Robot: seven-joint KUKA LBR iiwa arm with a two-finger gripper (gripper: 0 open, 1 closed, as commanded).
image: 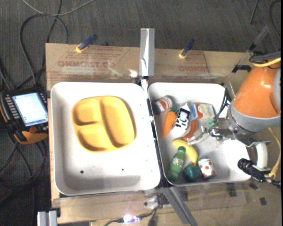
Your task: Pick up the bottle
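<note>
The bottle (177,160) is green with a pale label and lies in the right bin (221,89), near its front left corner. It rests against a yellow fruit (187,149) and a dark teal object (191,173). My gripper (208,127) hangs low over the middle of the right bin, above and to the right of the bottle. It is close to a red packet (191,132) and apart from the bottle. The grey arm with its orange band (257,95) comes in from the right.
The right bin also holds a carrot (169,121), a red and white can (163,103), a black and white item (182,118), a blue and orange carton (203,111) and a small red and white cup (205,167). The left bin (61,126) holds a yellow divided plate (104,122).
</note>
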